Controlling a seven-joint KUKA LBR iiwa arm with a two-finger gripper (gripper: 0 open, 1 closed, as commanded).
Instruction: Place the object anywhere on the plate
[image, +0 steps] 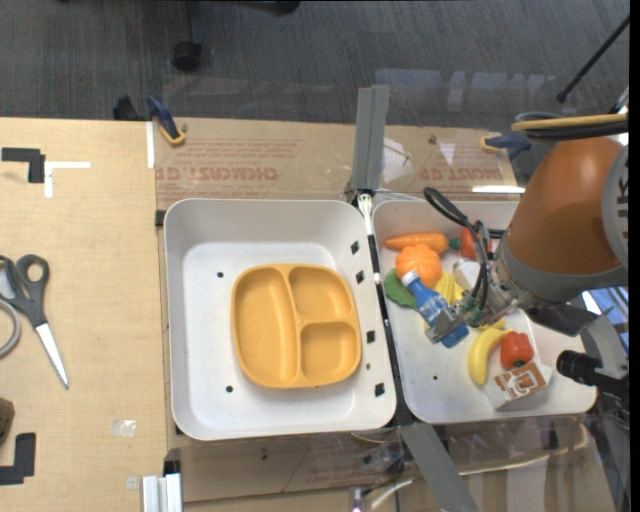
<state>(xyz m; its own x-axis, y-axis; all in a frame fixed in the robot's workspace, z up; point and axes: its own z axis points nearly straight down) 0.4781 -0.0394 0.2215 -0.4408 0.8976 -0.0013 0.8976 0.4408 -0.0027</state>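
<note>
The grey KUKA arm with its orange band (565, 205) fills the right edge of the frame, bulking large at mid-height. Its wrist angles down and leftward, ending in the two-finger gripper (462, 322) at centre-right.

robotics lab: plywood bench (80, 330), taped cardboard (260, 160), scissors (35, 310) (left side), grey carpet (300, 50).
</note>
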